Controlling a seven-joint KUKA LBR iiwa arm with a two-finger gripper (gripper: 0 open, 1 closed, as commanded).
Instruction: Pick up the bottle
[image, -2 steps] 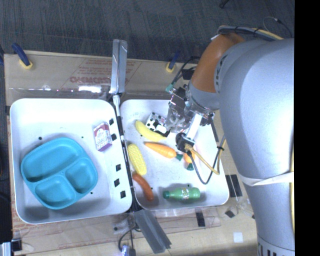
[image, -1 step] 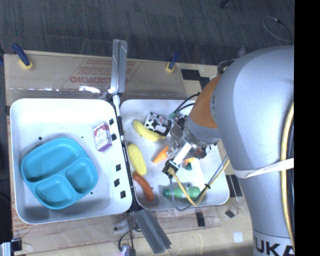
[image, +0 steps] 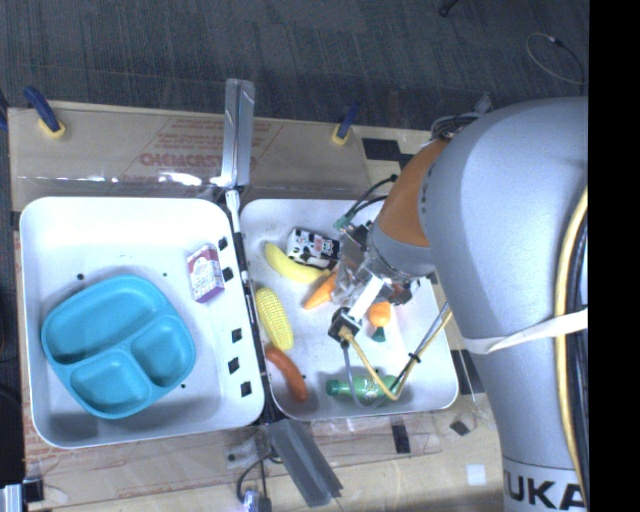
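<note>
Banana (image: 288, 265) lies near corn (image: 274, 316) (blue plate (image: 115, 345) in other bin (image: 110, 235)).

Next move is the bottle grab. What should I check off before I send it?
1. Bottle located: ok. The green bottle lies on its side in the right bin, by the near wall.
2. Gripper above bottle: not ok. The gripper is farther back, beside the carrot.
3. Bottle in grasp: not ok.
4. Room around bottle: ok. The sausage lies apart from it.

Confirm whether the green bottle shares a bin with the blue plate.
No, the bottle lies in the right bin, the blue plate in the left bin.
</note>
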